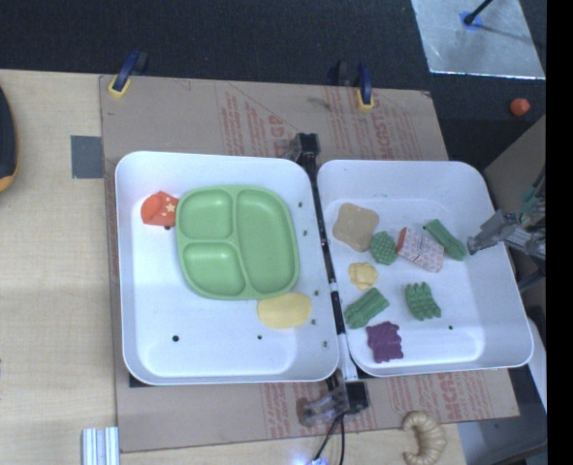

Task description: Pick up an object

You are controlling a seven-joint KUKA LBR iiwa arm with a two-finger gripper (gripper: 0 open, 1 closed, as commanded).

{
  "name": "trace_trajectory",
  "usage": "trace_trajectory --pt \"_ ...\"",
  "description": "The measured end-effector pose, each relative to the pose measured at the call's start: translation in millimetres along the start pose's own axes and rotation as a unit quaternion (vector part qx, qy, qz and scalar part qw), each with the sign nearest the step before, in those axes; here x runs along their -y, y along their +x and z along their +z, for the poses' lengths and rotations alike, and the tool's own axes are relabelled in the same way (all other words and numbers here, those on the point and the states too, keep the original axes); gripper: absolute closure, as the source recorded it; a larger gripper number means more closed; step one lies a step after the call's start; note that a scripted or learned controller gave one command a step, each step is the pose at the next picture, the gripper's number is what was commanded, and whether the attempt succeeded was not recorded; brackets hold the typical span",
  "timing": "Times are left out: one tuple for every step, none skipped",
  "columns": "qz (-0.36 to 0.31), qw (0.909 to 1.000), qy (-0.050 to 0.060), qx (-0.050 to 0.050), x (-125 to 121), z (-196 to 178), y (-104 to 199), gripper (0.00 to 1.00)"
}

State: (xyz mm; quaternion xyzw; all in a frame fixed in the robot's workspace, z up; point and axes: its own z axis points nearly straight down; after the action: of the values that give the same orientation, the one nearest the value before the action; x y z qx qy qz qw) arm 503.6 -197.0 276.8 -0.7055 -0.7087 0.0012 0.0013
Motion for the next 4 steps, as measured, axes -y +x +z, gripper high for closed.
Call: trace_trajectory --pt "-0.001 1.0 0.006 -0.003 23 133 22 0.0" --pt "-0.002 1.0 0.003 -0.002 24 189 52 0.0" --pt "-0.003 1.0 -0.001 -0.001 -5 185 100 0.0" --pt "-0.001 1.0 0.0 0.0 -4 175 95 1.0"
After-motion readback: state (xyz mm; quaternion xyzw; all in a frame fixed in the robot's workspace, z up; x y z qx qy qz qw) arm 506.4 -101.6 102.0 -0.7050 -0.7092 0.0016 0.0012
